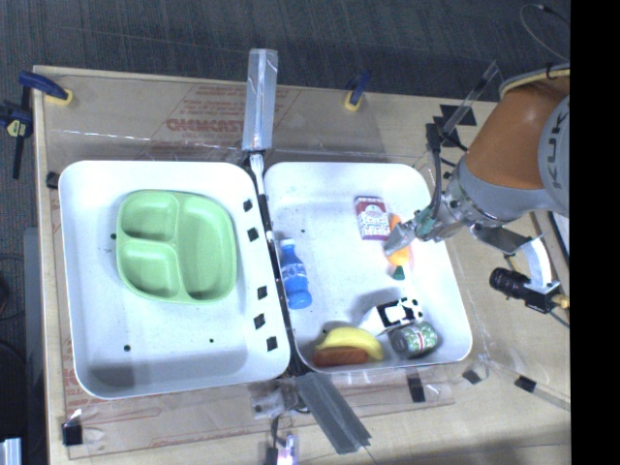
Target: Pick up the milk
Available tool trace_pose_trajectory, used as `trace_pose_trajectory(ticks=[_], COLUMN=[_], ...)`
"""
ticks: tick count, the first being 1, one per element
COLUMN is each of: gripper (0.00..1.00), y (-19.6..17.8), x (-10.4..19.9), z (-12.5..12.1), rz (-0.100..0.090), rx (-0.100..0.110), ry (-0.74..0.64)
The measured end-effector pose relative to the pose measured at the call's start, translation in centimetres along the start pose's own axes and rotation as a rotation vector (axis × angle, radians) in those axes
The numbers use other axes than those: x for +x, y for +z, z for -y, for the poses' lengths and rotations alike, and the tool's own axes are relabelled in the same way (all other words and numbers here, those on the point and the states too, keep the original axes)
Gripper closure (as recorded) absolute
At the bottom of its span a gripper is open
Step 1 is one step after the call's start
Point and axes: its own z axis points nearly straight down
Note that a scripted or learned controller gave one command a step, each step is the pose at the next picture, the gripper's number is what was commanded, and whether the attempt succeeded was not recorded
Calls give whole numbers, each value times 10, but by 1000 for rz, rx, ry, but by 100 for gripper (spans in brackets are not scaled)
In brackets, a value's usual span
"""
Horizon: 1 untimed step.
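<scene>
- Sitting nearest, front of right bin [455, 289]: banana [349, 339], can [415, 339], milk [399, 312] carton just behind.
- Hovering at far right rim: gripper [418, 229]; jaw state impossible to tell.
- Judging milk light, crushable; pinching flat sides gently.

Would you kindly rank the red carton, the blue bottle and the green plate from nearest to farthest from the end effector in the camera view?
From the end effector, at the right bin's right side:
1. Red carton, just left of it in the right bin.
2. Blue bottle, by the right bin's left wall.
3. Green plate, in the left bin.
</scene>
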Motion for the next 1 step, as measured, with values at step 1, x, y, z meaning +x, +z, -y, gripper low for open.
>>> trace_pose_trajectory(ticks=[1], gripper=[100], y=[48], x=[87], z=[-47], rz=[-3], rx=[5], ry=[360])
